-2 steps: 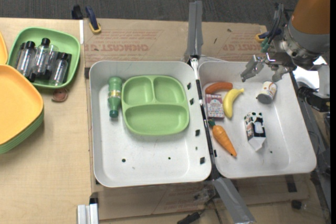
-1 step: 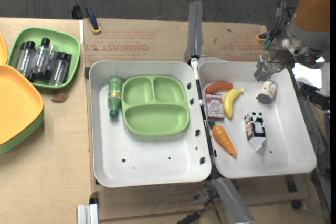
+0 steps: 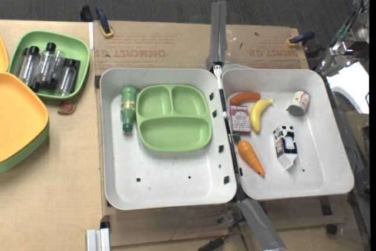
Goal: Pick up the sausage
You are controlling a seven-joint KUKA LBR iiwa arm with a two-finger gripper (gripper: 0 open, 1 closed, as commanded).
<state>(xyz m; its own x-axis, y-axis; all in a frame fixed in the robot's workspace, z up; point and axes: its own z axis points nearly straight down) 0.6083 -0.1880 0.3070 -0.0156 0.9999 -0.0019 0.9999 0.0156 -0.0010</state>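
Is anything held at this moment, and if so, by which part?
Nothing is held. The sausage lies in the right bin, next to the banana.

The sausage (image 3: 244, 97) looks like glossy plastic, as does the banana (image 3: 257, 114) at its four o'clock; the white bins (image 3: 170, 191) are smooth, matt plastic on brown cardboard (image 3: 158, 47).

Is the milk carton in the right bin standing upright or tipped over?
Tipped over. The milk carton lies flat on the floor of the right bin, its printed face up and its gabled end pointing toward the bin's near edge.
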